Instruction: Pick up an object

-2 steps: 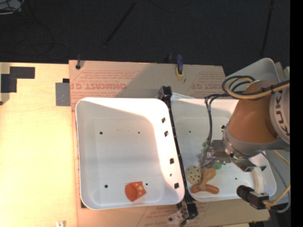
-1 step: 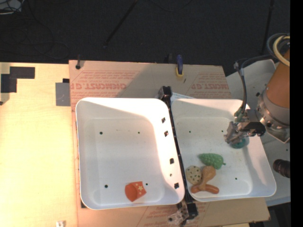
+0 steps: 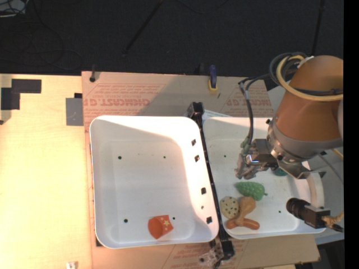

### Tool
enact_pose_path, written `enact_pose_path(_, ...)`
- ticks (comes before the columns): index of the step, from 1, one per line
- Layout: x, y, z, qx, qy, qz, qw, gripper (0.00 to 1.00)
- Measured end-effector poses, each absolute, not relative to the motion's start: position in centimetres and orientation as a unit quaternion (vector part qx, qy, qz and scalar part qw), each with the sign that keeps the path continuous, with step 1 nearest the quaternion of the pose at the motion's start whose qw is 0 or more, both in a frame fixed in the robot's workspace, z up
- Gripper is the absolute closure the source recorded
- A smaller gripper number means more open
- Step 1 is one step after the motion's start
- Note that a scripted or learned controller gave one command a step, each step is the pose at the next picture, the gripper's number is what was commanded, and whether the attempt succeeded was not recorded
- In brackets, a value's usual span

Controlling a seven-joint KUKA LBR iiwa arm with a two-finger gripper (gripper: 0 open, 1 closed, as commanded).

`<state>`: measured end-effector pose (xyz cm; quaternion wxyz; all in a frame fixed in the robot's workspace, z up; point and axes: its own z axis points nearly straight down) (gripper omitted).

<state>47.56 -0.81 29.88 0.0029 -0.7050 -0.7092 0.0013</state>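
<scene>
In the camera view we see the arm (image 3: 308, 111) reaching in from the right over the right bin (image 3: 224, 139), with the gripper (image 3: 247, 168) low over that bin's middle. It is bare metal against the white floor, and we cannot tell whether it is open or closed. We see nothing held in it. Just below its tip lies a green bumpy toy (image 3: 251, 190), very close, though we cannot say if they touch.

The right bin holds 3 more things near its front edge. A speckled round cookie-like piece (image 3: 229, 207) sits beside a tan drumstick-shaped toy (image 3: 247, 205), and an orange sausage-shaped toy (image 3: 244, 224) lies just in front of them.

The left bin (image 3: 146, 167) holds 1 thing, a red block with a yellow star (image 3: 160, 226), near its front wall and well apart from the gripper. Both bins rest on a sheet of printed cardboard (image 3: 140, 97).
</scene>
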Motion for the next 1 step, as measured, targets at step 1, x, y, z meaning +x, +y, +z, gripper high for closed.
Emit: enact_pose_path(1,47.21,-4.60,18.08,-0.709,-0.705,0.0061,0.006,1.00)
